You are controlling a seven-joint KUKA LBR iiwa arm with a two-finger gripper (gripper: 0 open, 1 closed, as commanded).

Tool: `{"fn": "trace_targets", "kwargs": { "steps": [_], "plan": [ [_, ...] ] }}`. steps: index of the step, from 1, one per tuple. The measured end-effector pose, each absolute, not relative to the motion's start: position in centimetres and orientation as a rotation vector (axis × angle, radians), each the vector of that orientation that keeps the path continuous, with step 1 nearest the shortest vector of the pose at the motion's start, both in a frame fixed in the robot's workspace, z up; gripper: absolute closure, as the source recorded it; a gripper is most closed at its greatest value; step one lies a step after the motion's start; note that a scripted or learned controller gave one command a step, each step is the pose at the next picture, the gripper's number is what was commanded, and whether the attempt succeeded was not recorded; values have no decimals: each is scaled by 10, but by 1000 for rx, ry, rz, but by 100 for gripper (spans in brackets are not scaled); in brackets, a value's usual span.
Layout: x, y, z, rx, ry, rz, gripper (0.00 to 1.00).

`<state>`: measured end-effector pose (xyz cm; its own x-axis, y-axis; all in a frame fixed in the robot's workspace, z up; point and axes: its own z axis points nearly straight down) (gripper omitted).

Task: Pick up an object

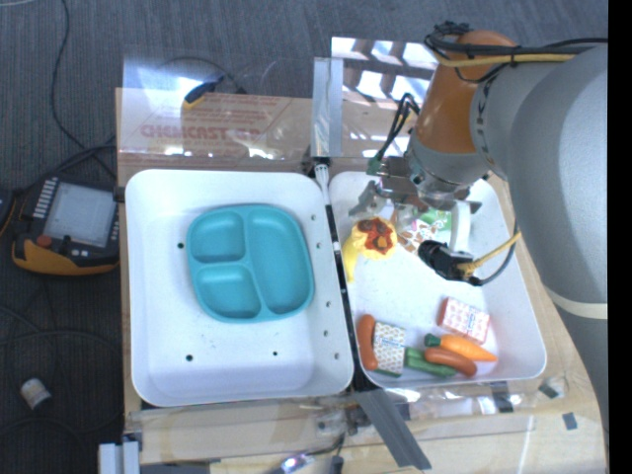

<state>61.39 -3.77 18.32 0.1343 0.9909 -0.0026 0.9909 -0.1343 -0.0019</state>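
Two white bins sit side by side on the counter. The left bin (158, 354) holds a teal divided plate (247, 262). In the right bin (513, 314), the claw (400, 205) hangs just above a red-and-yellow toy (373, 237); whether it is apart or together I cannot tell. Well apart from that toy, toward the bin's near edge, lie a pink box (463, 318) and a carrot (466, 348).

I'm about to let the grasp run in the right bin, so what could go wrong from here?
1. The gripper sits over crowded items at the far end of the right bin; it may clip the yellow and red toy and close on nothing.
2. It works close to the bin's far wall, so the fingers might hit the rim.
3. The black cable trailing beneath the wrist could snag items.
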Motion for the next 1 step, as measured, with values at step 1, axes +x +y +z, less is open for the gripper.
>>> {"fn": "trace_targets", "kwargs": {
  "steps": [1],
  "plan": [
    [630, -53, 234, 2521, 1873, -8, 100]
  ]
}}
